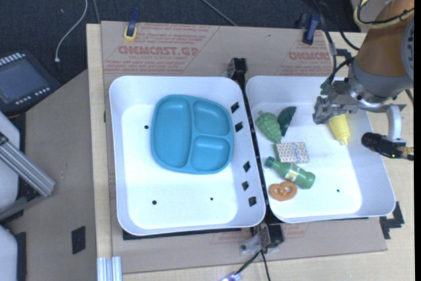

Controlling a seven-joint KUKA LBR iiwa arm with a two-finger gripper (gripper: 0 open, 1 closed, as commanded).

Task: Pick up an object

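2 bins [131, 161] separate tray [191, 134] from clutter; gripper [333, 112] hangs beside yellow piece [340, 129], grip state unclear.

In the left bin [131, 161], a blue tray [191, 133] fills the far middle, leaving bare floor near and left. In the right bin [368, 187], clutter lines the left side: green toy [269, 126], patterned block [293, 153], bottle [293, 173], pretzel [283, 191]. A yellow piece [339, 129] sits far right, with open floor near it.

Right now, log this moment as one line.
end effector: over right bin | yellow object: beside it | grasp: unconfirmed | blue tray: left bin
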